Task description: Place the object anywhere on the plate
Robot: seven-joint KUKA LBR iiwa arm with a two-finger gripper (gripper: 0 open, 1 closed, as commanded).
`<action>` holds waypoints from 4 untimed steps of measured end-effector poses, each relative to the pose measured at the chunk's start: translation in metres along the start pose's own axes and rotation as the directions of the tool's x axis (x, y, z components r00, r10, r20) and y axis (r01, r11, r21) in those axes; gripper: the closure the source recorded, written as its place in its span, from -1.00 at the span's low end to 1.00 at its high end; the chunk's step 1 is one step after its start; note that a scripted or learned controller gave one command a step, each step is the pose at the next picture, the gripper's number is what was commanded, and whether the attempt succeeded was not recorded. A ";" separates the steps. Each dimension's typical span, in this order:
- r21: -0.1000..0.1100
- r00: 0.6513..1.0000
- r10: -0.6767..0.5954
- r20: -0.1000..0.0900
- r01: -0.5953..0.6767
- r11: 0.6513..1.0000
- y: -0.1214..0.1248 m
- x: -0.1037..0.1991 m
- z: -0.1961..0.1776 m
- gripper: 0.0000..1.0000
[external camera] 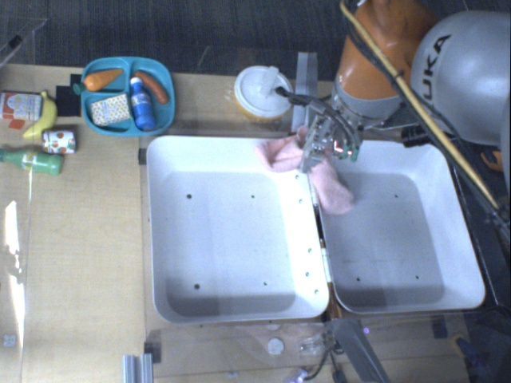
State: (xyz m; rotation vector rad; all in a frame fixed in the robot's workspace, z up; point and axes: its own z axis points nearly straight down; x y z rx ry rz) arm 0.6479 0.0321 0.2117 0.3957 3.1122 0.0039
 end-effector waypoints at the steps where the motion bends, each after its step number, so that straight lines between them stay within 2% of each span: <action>1: -0.001 0.968 -0.250 0.002 0.250 0.968 0.054 0.020 0.002 1.00; 3: -0.002 0.968 -0.252 0.004 0.252 0.968 0.160 0.054 -0.015 1.00; 4: -0.003 0.968 -0.252 0.004 0.252 0.968 0.160 0.053 -0.015 -1.00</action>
